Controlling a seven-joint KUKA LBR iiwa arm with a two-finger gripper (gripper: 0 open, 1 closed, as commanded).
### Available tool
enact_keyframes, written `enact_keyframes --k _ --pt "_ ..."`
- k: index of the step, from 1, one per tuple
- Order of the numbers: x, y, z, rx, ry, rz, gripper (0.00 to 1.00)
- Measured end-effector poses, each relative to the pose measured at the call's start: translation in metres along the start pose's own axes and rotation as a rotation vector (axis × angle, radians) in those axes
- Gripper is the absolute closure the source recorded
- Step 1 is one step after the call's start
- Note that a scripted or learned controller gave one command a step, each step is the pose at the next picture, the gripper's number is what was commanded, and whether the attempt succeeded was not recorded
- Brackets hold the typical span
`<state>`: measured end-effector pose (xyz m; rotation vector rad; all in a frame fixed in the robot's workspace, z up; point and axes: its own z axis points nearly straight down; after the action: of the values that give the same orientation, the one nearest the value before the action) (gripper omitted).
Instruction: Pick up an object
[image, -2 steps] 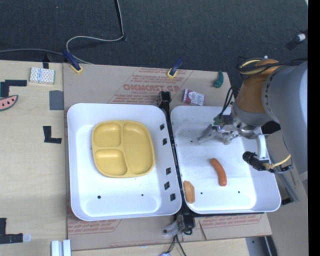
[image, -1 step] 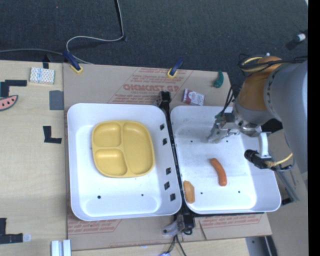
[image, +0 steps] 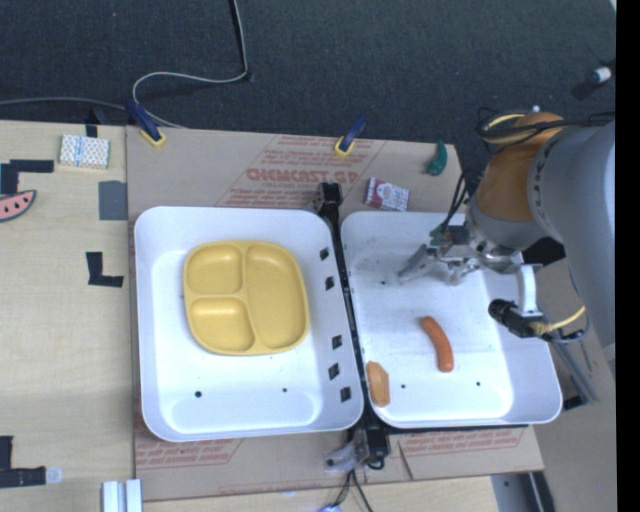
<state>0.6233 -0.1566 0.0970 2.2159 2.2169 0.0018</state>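
Bun piece (image: 378, 384) jammed at right bin (image: 520, 405) wall, sausage (image: 437, 344) loose mid-bin; gripper (image: 412, 268) spread, unloaded, risks rolling sausage away.

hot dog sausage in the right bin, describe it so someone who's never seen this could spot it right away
Find the right white bin of the two. Near its middle lies the sausage, a slim orange-red curved link below the gripper. Its only neighbour, a stubbier tan piece, sits against the bin's left wall.

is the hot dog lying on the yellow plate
No, the hot dog lies on the floor of the right bin, while the yellow plate sits in the left bin.
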Motion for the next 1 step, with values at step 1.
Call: enact_keyframes --k 1 --pt "0.0004 0.0 -0.0093 0.0 0.001 0.0 1.0"
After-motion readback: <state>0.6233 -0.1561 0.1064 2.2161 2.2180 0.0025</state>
